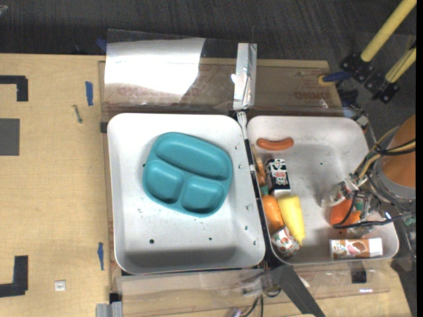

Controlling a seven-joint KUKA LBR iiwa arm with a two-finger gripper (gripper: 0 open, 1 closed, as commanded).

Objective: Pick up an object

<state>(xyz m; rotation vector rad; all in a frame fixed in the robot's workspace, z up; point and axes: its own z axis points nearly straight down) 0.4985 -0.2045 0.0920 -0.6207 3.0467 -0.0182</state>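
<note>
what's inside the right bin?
Right bin holds a sausage, a black-and-white carton, a carrot, a yellow piece, a small can, a flat white packet and an orange object. The tool covers part of that object.

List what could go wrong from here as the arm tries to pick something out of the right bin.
1. The claw sits down by an orange object close to the right bin's far wall; a grab there may slip or scrape the wall.
2. The flat packet lies just beside it and could get nudged.
3. The yellow piece and carrot are packed together, so they might shift as one.
</note>
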